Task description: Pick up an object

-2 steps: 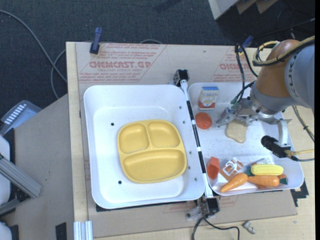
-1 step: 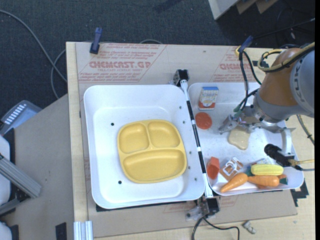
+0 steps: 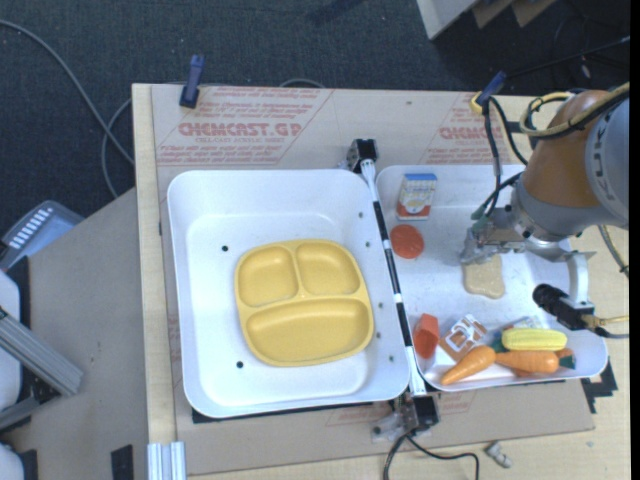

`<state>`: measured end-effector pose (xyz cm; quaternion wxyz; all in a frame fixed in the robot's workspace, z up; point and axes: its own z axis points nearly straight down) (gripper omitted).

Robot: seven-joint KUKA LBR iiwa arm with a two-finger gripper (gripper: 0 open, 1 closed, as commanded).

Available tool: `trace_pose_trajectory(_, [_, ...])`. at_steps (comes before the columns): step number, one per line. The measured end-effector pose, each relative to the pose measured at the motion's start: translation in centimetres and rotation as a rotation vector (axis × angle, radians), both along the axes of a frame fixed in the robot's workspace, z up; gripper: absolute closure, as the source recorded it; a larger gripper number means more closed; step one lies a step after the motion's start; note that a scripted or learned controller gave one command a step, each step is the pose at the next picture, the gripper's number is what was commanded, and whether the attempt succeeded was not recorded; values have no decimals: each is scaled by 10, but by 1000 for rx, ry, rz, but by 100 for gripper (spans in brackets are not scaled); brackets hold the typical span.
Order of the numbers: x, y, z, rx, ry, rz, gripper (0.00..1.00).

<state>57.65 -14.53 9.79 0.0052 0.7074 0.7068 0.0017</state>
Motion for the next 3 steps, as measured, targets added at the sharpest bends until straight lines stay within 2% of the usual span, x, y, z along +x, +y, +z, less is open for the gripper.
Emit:
trace_pose_trajectory(1, [0, 0, 0, 0, 1, 0, 0])
trace_pose_trajectory(2, [-28, -1, -10, 3, 1, 1, 0])
trace_pose_trajectory(3, [-41, -51, -11, 0, 2, 0, 0])
